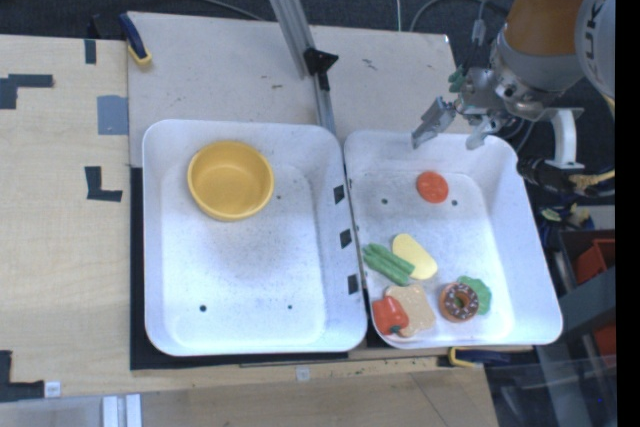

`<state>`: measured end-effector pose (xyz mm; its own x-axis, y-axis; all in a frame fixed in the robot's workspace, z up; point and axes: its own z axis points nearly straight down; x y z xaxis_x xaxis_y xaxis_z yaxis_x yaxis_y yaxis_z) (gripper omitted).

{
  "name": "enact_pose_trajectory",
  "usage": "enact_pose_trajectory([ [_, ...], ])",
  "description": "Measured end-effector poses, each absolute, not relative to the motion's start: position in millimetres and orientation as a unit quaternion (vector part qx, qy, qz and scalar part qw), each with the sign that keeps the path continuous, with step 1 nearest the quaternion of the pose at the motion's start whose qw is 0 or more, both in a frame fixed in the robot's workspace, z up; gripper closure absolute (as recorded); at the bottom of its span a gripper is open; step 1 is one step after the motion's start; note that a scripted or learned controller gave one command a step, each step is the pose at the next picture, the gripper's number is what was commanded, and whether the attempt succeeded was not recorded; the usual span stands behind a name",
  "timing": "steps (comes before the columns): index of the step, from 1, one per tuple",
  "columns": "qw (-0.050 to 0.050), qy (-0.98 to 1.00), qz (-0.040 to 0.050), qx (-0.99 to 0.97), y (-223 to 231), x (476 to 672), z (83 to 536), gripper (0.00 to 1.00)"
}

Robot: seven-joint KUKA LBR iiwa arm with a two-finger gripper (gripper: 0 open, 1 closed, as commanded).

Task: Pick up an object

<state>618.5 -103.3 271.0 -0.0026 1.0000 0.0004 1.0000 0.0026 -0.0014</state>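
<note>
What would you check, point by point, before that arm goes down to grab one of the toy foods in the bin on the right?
1. Gripper holds nothing: ok, its two fingers are spread with only bin showing between them.
2. A target stands apart from the rest: ok, the red-orange ball lies alone in the right bin.
3. Gripper is above that bin: ok, it hangs over the far edge.
4. Other items are easy to separate: not ok, the green pods, yellow piece, toast and donut crowd together.
5. Yellow bowl is out of the way: ok, it sits in the left bin.
</note>
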Motion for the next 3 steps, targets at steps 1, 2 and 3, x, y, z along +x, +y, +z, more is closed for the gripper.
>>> enact_pose_trajectory([
  [1, 0.001, -0.708, 0.0004, -0.706, -103, 618.5, 271, 0.0],
  [2, 0.002, -0.707, 0.0029, -0.707, -107, 620.5, 207, 0.0],
  [3, 0.003, -0.708, 0.0027, -0.707, -103, 609.6, 156, 0.0],
])
